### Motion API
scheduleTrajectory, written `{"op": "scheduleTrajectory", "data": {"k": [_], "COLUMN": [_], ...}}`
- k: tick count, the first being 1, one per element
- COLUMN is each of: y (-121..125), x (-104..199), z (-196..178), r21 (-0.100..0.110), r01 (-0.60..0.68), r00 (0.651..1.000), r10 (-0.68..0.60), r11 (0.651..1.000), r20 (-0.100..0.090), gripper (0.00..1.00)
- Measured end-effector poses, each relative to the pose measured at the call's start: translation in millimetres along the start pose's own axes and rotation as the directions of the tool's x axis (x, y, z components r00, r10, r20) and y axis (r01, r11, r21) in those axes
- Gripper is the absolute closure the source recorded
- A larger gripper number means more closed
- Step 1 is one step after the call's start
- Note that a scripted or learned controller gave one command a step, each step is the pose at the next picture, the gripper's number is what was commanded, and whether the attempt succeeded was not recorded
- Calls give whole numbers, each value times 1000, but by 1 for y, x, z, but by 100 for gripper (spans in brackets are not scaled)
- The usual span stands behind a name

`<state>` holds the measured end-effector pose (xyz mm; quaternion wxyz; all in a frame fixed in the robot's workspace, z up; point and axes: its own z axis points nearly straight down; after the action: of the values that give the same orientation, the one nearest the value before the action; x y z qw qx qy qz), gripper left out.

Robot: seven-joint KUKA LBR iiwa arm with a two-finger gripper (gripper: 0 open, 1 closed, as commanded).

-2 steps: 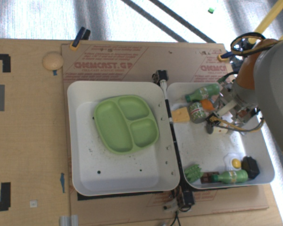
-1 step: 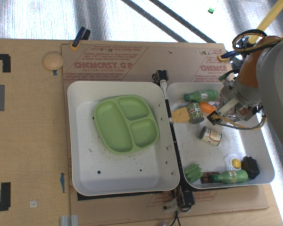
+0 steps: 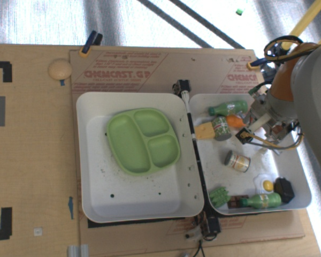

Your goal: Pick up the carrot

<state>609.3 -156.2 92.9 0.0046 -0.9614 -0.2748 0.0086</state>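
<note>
The green divided plate (image 3: 143, 141) sits in the left bin (image 3: 91, 159), well left of the gripper (image 3: 257, 126). In the right bin (image 3: 302, 194), the carrot (image 3: 236, 121) lies just left of the gripper, touching a small green can (image 3: 221, 127) with a green bottle (image 3: 228, 108) just above it. Crowding is the risk: a closing grip could catch the can or nudge the carrot away. The arm reaches in from the right, wrist low over the bin; whether the jaws are apart I cannot tell.

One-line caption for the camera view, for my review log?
End effector hovers over the right bin beside the carrot, among bottles and cans; a green divided plate sits in the left bin.
</note>
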Motion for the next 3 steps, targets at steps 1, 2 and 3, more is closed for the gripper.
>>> {"op": "scheduleTrajectory", "data": {"k": [1, 2, 3], "y": [-10, -52, -42], "x": [39, 14, 42], "z": [8, 8, 8], "r21": [-11, -5, -7], "r01": [128, -325, -334], "r00": [992, 946, 942], "r10": [-128, 325, 334], "r11": [992, 946, 943], "r20": [-8, -16, -17], "gripper": [0, 0, 0]}}
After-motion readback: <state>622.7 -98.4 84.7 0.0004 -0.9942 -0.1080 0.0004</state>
